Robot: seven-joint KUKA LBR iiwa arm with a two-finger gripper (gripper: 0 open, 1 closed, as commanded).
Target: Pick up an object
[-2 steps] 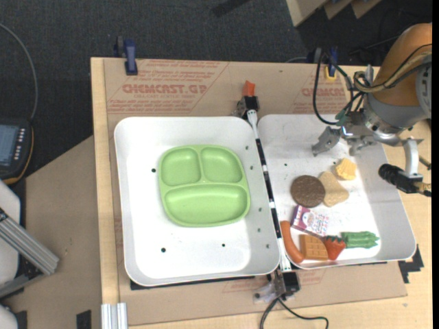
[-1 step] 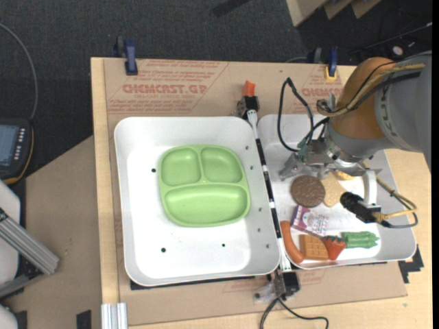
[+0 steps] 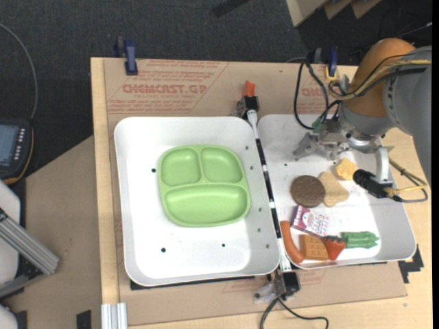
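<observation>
**White bins, claw low over the food pile**

White plastic covers most of my one overhead view: two shallow bins side by side on the bench. The arm [image 3: 401,88] reaches in from the right, and its claw [image 3: 341,144] hangs low over the back part of the right bin [image 3: 391,214]. I cannot tell whether the claw is spread or closed; its metal parts blur together under the wrist, and I see nothing between them, so I count it as holding nothing.

The things to pick all lie on the near side of the claw. Just beside it, slightly toward me, sits a small yellow block [image 3: 346,168], partly tucked against the hardware. A little further toward me are a dark round cookie [image 3: 308,190] and a tan bread piece [image 3: 333,189], touching each other. Beyond those, well toward the front rim, are a purple packet [image 3: 311,220], a waffle [image 3: 314,247], an orange sausage [image 3: 291,244] and a green-topped carrot [image 3: 354,240], crowded together. That crowding, I judge, makes the yellow block the easiest target.

Far to the claw's left, the other bin [image 3: 137,184] holds a green divided plate [image 3: 204,185], lying flat, probably a drop-off spot.

Cables cross the arm's lower links, and a black piece [image 3: 370,183] sticks out beside the bread; I cannot say what it is.
</observation>
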